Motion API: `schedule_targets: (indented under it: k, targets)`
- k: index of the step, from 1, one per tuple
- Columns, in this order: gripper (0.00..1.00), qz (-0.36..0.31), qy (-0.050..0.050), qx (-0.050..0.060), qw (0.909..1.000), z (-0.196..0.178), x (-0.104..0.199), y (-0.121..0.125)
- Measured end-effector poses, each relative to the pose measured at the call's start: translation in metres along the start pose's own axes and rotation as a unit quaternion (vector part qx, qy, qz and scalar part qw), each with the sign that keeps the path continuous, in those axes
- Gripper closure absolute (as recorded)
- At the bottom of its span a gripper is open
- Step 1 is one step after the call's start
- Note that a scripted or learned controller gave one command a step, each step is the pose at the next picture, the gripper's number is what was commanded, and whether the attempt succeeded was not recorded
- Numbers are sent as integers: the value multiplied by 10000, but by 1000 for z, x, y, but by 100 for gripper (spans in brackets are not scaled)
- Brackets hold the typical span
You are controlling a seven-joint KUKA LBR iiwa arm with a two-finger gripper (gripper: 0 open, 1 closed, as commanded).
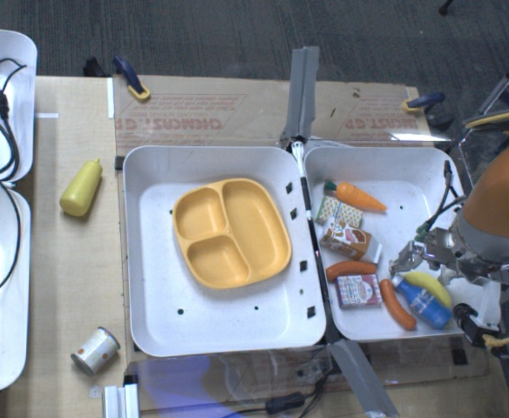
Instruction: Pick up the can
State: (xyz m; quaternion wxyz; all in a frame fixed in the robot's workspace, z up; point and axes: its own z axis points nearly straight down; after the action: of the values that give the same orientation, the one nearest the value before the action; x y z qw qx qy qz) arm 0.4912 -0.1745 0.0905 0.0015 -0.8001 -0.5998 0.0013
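The camera view shows the can (95,349) lying sideways on the bench, light, hard and rolly, best pinched across its round sides; nobody can tell if the gripper (409,258) is gaping or clenched.

One camera is fixed above the worktop (71,259) and looks down on it at a slant, from a middle distance. The left bin (150,320) lies near the centre of the view, and the right bin (385,165) lies toward 3 o'clock. Dark floor (237,16) fills the 12 o'clock side. The arm (498,200) comes in from 3 o'clock.
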Motion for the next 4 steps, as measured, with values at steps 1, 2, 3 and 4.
schedule_targets:
  k: [1, 2, 3, 4]
  targets:
    - [0, -1438, -4, -19, 9896, -1, -11, 28]
    - [0, -534, 83, 27, 9985, -1, -8, 95]
    - [0, -123, 42, -3, 9999, -1, 11, 140]
    - [0, 108, 24, -8, 9999, -2, 4, 110]
